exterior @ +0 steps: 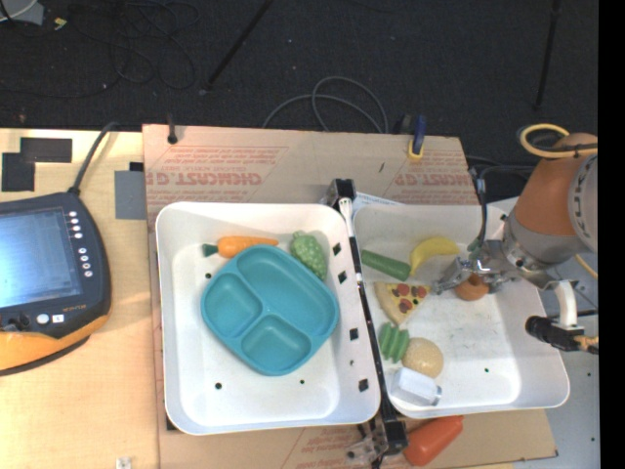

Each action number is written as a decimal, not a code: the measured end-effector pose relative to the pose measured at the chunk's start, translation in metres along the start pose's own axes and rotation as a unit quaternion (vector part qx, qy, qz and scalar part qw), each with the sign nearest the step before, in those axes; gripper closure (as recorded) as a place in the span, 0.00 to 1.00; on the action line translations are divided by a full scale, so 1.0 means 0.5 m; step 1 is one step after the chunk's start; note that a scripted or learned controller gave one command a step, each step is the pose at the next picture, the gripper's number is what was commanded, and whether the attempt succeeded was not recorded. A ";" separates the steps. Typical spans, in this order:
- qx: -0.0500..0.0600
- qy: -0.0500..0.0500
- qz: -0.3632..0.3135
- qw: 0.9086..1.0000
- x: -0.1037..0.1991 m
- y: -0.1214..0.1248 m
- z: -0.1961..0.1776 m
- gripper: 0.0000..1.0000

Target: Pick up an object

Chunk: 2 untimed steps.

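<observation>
On the far left of the bench lies a teach pendant (44, 272), its dark screen framed in grey with an orange underside, resting on pale wood. Next to it a sheet of printed cardboard (254, 169) carries the two white plastic bins. The left bin (186, 379) holds a teal divided plate (270, 308) with three compartments, smooth and rounded at the corners; a toy carrot (244, 245) lies along its upper edge, and a knobbly green toy vegetable (310, 252) sits just beside the plate's upper right corner.

In the right bin (508, 384), from the shared wall outward — a dark green toy cucumber (386, 264), a ribbed green piece (393, 341), a toy pizza slice (401, 299), a pale round potato-like toy (424, 357), a small white block (418, 387) and a yellow toy banana (432, 251). Farther right, a small brown-orange object (473, 288) sits on the bin floor, and the gripper (473, 274) is down right at it; whether the object is clasped cannot be told from this view. The grey arm with its orange band (549, 203) reaches in behind.

Below the bins a red toy pepper (432, 440) rests on the cardboard. Beyond the bench lies dark carpet with loose black cables (347, 101).
</observation>
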<state>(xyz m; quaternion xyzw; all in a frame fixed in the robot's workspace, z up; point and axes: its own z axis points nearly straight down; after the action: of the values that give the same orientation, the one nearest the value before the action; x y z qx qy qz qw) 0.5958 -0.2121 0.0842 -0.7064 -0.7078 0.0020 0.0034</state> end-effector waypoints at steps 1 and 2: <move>0.002 0.000 -0.001 1.000 -0.001 0.002 -0.013 1.00; -0.002 -0.001 0.000 1.000 0.076 -0.067 -0.002 1.00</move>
<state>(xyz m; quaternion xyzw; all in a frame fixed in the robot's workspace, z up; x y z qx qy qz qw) 0.5624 -0.1741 0.0853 -0.7062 -0.7080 0.0013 0.0012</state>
